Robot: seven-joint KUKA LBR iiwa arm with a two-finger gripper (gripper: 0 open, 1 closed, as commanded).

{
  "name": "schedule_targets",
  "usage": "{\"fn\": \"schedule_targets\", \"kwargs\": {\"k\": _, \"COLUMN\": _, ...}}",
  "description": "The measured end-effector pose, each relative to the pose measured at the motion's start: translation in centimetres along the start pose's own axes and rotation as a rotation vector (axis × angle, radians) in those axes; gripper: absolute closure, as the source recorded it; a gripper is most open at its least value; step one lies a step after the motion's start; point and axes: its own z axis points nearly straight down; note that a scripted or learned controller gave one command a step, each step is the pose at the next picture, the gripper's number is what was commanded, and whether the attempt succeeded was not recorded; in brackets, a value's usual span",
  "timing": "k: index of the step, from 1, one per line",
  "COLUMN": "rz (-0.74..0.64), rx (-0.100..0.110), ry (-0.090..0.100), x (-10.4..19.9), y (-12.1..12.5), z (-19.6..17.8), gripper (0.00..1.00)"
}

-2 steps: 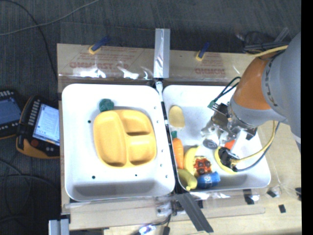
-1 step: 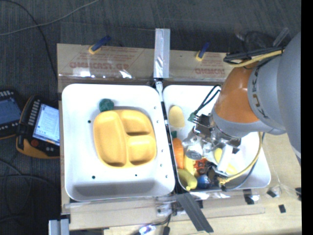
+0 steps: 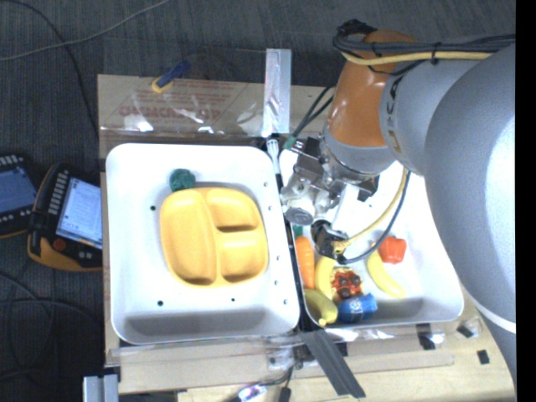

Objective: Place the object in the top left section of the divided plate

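A yellow divided plate (image 3: 213, 233) lies in the left bin (image 3: 134, 308), with one long section on its left and two smaller ones on its right. A small dark green object (image 3: 182, 178) rests on the bin floor, touching the plate's upper left rim. My gripper (image 3: 311, 212) hangs over the left side of the right bin (image 3: 435, 300), just right of the wall between the bins. Directly below it lie an orange carrot (image 3: 306, 260) and a yellow banana (image 3: 322, 296). Nothing shows in its grasp from this angle.
The right bin also holds a red toy (image 3: 346, 284), a blue object (image 3: 360, 306), an orange pepper (image 3: 392, 249) and a second banana (image 3: 383, 276). A clear plastic bag (image 3: 184, 107) lies behind the bins. A handheld pendant (image 3: 67, 220) sits left of the bench.
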Motion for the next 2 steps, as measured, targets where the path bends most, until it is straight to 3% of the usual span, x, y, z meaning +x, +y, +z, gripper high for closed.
{"fn": "schedule_targets", "kwargs": {"k": 1, "rz": 0.102, "rx": 0.001, "ry": -0.002, "x": -6.7, "y": 0.8, "z": 5.4, "gripper": 1.0}}
{"fn": "schedule_targets", "kwargs": {"k": 2, "rz": 0.131, "rx": 0.003, "ry": 0.0, "x": -17.5, "y": 0.1, "z": 10.6, "gripper": 1.0}}
